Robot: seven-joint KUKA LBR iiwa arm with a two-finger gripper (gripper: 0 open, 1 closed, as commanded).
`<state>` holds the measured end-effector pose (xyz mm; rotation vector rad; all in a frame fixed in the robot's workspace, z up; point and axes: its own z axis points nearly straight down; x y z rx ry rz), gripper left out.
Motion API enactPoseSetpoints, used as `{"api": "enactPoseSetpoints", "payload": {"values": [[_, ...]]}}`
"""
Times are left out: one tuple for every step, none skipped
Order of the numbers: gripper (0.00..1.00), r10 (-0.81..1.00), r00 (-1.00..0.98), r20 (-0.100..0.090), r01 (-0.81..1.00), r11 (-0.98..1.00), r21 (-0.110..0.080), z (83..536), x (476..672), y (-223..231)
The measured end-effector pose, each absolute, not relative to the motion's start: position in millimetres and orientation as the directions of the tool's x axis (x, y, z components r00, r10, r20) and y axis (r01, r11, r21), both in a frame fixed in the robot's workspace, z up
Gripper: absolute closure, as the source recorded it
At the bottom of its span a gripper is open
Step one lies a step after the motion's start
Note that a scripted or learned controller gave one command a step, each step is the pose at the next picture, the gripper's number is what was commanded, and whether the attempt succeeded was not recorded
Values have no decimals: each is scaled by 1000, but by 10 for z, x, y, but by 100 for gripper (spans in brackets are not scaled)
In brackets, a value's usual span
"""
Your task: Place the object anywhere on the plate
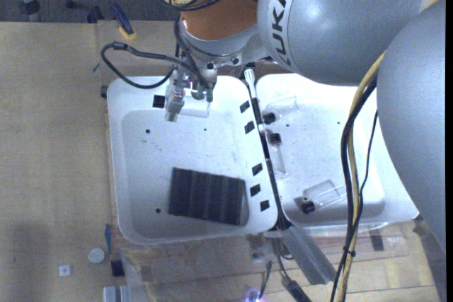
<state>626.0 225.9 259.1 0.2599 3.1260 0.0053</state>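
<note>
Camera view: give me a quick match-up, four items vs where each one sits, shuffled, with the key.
Items:
1. gripper
2. dark ridged plate
3. clear object with black cap
4. small round disc

Places:
A. on the bench, outside the bins, lower left
B. right bin, near edge
C. above the left bin's far end
D. left bin floor, near end

Pairs: 1-C, 2-D, 3-B, 4-A

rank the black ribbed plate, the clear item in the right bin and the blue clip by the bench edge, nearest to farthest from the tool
Tool at left bin's back.
1. Blue clip, behind-left.
2. Black ribbed plate, left bin front.
3. Clear item, right bin front.
</note>
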Motion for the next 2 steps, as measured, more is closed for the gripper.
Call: {"api": "enactPoseSetpoints", "payload": {"values": [[100,373,-928,-5,373,928,5,2697,6573,2242],[100,398,-917,1,398,917,1,2385,6393,2245]]}}
